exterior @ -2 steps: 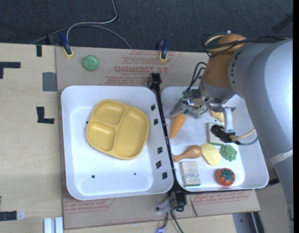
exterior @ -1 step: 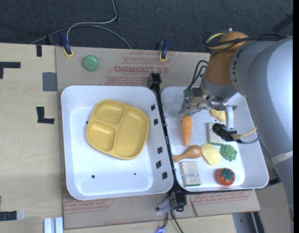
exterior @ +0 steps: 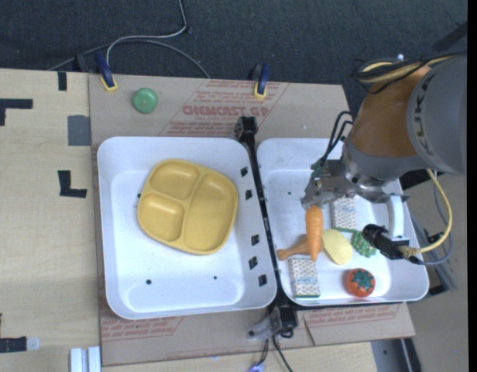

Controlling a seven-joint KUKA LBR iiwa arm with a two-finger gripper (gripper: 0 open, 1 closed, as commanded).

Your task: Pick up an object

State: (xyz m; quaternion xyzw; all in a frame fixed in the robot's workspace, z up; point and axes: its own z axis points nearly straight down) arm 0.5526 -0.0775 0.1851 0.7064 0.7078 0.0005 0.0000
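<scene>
The arm's bulky wrist covers the upper right part of the right bin [exterior: 279, 165], and its grey body and orange band run off the picture's right edge. The gripper [exterior: 322, 194] juts out from under the wrist toward the bin's middle, but it reads as a small dark and grey cluster; whether it is wide, narrow or closed on something cannot be told. A patterned packet [exterior: 344, 213] lies half hidden beneath the wrist, so only its lower part shows. A small green item [exterior: 362, 243] beside the yellow piece is too small to name.

The arm reaches in from the right and bends down over the right bin, with a black fitting [exterior: 382, 240] and a yellow cable trailing near the bin's right wall. The gripper hangs just above the top end of a toy carrot [exterior: 313, 232], which lies upright in the bin; contact cannot be judged.

Next to the carrot sits a yellow lemon-like piece [exterior: 338, 247], touching it. Below are a second patterned packet [exterior: 304, 276] and a red tomato-like toy [exterior: 360, 282]. The left bin [exterior: 118, 208] holds a yellow divided plate [exterior: 187, 206]. A green ball [exterior: 145, 100] rests on the cardboard beyond the bins.
</scene>
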